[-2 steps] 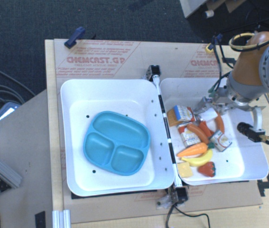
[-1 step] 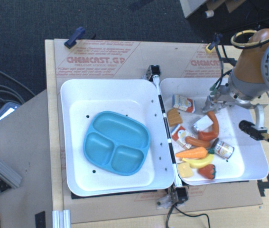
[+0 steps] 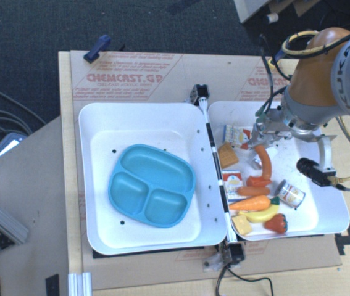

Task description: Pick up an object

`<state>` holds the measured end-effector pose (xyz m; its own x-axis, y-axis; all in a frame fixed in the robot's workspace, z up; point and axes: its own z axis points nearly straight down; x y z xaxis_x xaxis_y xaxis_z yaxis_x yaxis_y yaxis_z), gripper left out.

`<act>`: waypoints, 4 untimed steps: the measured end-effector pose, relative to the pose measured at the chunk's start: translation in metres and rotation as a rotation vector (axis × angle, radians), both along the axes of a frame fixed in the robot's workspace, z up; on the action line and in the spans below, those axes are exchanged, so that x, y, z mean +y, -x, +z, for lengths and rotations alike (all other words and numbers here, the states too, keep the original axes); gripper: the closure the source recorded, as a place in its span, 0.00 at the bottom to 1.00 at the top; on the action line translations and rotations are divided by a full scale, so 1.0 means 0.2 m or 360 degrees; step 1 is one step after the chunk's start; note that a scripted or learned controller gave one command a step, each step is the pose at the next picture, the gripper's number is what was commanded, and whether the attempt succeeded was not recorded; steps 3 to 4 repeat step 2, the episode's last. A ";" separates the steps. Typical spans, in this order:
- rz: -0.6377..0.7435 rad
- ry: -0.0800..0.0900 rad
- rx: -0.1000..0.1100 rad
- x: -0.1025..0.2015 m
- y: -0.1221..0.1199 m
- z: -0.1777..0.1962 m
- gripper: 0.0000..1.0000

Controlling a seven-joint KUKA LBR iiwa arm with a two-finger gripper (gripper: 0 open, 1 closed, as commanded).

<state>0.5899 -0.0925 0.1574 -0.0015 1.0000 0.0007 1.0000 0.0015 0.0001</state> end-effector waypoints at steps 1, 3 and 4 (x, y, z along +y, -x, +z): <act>-0.0001 0.0001 0.0000 0.15 0.12 0.34 1.00; -0.0004 -0.0001 0.0006 0.08 0.54 0.45 1.00; -0.0004 -0.0001 0.0006 0.08 0.54 0.45 1.00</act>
